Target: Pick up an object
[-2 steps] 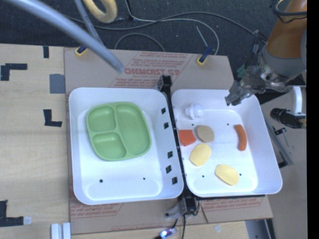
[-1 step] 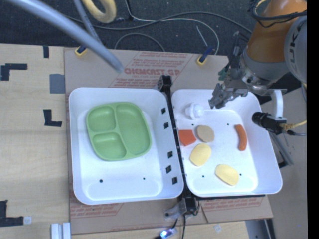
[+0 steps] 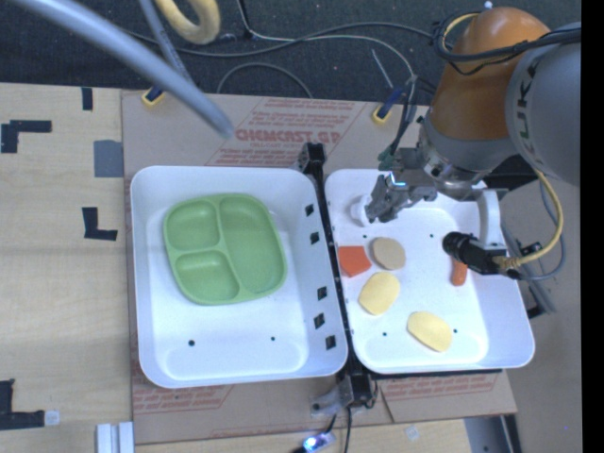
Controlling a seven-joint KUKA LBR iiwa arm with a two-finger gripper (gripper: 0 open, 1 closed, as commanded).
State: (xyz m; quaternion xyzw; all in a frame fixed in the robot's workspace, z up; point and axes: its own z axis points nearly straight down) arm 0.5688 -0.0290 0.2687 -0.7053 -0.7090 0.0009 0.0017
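Gripper (image 3: 385,202): low over the right bin's (image 3: 505,352) far-left corner; finger spread impossible to tell.
Objects: tan disc (image 3: 387,253), orange block (image 3: 354,261), two yellow pieces (image 3: 379,293) (image 3: 429,330) below it.
Left bin (image 3: 151,347): green divided plate (image 3: 225,248).

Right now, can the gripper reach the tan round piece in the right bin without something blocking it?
Probably yes. The gripper hovers in the right bin, just above the tan round piece, and nothing lies between them. The orange piece sits close on its left, so a descent may brush it.
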